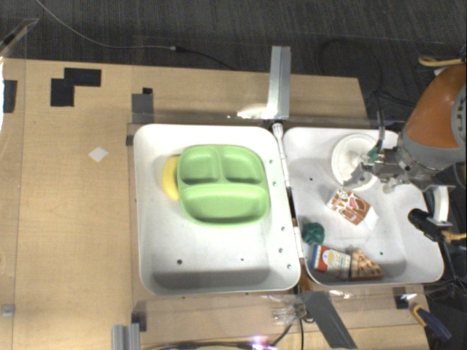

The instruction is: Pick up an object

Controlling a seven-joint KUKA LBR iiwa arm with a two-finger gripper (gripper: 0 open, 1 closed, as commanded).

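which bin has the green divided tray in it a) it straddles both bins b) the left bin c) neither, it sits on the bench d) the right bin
b: the green divided tray lies inside the left bin, partly covering a yellow object, while the right bin holds the small packages and the white bowl.

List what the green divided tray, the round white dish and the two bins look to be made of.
Green divided tray: likely moulded plastic, matte, with even colour and soft rounded compartment edges.
Round white dish: glossy plastic or ceramic; the view cannot settle which, though its rim catches light.
Two bins: apparently thin white formed plastic or painted sheet, smooth, with rounded corners and small dark holes or fasteners in the floor.
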